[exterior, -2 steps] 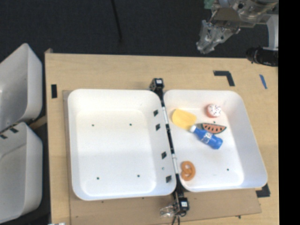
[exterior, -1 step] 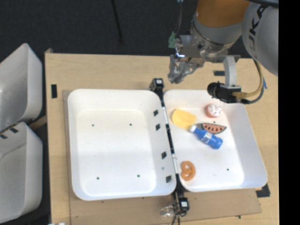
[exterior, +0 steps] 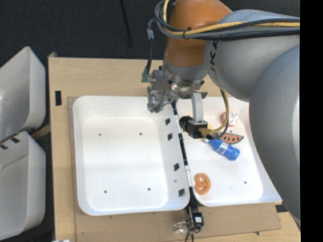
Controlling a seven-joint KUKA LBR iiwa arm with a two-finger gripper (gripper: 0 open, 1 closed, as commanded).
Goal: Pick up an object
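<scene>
Grey arm [exterior: 262,59] w/ orange band looms nearest; gripper [exterior: 174,97] sits over the bins' divider, its state hidden (can't tell). Right bin [exterior: 252,193]: blue bottle [exterior: 224,149], orange pretzel [exterior: 202,183], watermelon slice [exterior: 232,137].

No text, label, brand or number can be read anywhere. A dark marking on the grey arm [exterior: 214,54] just below the orange band [exterior: 194,14] may be lettering, but it is cut off and too blurred to read.
</scene>
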